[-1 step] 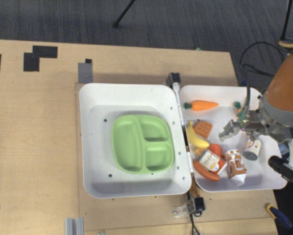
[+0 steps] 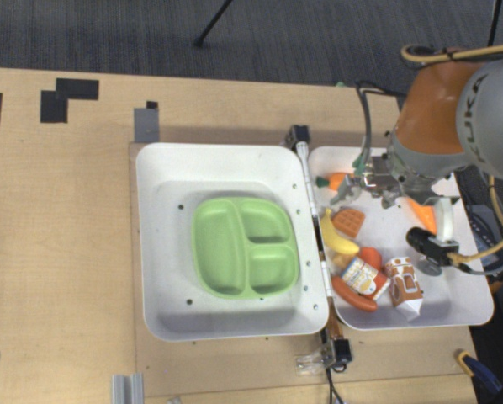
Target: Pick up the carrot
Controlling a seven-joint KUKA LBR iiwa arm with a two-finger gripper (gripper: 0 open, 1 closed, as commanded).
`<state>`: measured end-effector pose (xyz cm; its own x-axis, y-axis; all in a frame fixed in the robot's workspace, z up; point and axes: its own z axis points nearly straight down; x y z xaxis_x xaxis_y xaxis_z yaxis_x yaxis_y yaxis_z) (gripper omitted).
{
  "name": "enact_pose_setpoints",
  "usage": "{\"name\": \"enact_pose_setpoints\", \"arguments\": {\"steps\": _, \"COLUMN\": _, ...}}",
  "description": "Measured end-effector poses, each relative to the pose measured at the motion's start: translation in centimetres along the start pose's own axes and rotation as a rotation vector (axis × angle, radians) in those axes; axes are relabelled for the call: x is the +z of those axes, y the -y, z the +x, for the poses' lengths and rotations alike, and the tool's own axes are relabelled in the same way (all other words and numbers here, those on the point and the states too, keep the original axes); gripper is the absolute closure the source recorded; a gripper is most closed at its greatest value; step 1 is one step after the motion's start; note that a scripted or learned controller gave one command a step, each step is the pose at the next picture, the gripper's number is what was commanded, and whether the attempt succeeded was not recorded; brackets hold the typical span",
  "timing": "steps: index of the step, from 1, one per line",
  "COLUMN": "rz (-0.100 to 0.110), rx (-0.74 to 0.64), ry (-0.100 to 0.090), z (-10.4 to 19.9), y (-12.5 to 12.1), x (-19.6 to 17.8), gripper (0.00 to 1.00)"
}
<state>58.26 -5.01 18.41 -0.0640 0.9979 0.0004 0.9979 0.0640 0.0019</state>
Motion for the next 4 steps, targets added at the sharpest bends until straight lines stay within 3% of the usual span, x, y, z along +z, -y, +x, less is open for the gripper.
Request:
{"name": "enact_pose_setpoints", "arguments": {"steps": 1, "rz": -0.004, "rx": -0.124, "ry": 0.003, "z": -4.4, "y": -2.6, "x": -10.3, "gripper": 0.00}}
{"name": "enact_pose_setpoints", "arguments": {"steps": 2, "rz": 0.000, "rx": 0.139, "ry": 0.001, "z": -11.0, "y": -1.7, "x": -4.0, "gripper": 0.00}}
{"name": "enact_pose_setpoints", "arguments": {"steps": 3, "rz": -0.002, "rx": -0.013, "ry": 0.002, "z": -13.8, "y": -3.0, "x": 8.7, "gripper": 0.00}}
{"name": "enact_pose_setpoints", "arguments": {"steps": 4, "rz": -0.005, "rx": -0.015, "ry": 0.003, "z": -13.7, "y": -3.1, "x": 7.6, "gripper": 1.00}}
